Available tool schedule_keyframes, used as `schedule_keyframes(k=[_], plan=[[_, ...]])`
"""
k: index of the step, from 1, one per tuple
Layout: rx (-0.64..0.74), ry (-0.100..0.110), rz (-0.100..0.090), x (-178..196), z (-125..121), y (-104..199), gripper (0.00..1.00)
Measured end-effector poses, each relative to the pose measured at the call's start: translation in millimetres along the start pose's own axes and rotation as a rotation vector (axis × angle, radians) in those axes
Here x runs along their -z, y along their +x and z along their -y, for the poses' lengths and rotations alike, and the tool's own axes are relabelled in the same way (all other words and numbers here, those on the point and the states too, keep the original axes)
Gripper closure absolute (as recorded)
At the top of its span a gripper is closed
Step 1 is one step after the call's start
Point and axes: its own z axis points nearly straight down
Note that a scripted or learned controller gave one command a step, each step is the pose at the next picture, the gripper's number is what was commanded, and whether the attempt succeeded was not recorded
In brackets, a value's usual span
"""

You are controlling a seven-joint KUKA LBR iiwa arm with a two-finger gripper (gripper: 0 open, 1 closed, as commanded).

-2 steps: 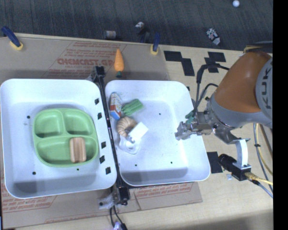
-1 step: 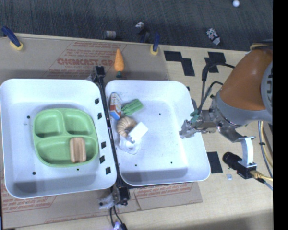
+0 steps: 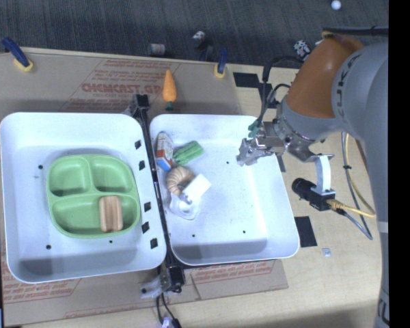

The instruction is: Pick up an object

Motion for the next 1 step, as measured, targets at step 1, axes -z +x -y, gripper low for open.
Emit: schedule_keyframes(k=[1], plan=[[-0.001, -0.002, 0.001, 23.2, 88.9, 27.6, 1.0]])
